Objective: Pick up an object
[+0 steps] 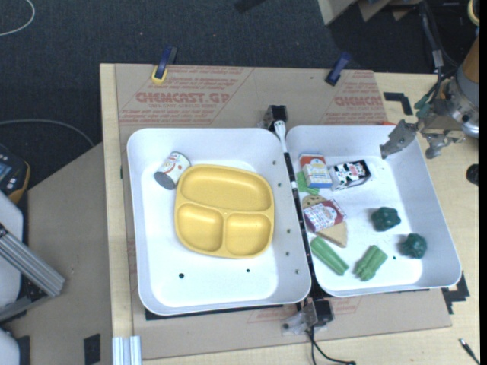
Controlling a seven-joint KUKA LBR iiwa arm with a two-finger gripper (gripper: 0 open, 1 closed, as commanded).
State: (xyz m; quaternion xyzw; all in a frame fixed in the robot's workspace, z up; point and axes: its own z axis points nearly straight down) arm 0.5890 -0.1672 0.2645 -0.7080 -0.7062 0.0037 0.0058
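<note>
1. My claw (415, 141) hangs over the right bin's (437, 204) far right corner, fingers spread, nothing between them.
2. Candidate: black-and-white carton (350, 174), near that bin's far wall, touching the blue-labelled packet (316, 171). Risk: pinching both.
3. Green pieces (386, 218) nearer the bin's middle look rounded, may squirt out.

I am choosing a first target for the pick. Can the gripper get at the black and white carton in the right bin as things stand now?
Probably yes. The gripper hangs over the right bin's far corner, and the carton lies to its left with bare floor between them. A blue and white pack sits close on its other side, which may crowd one finger.
</note>
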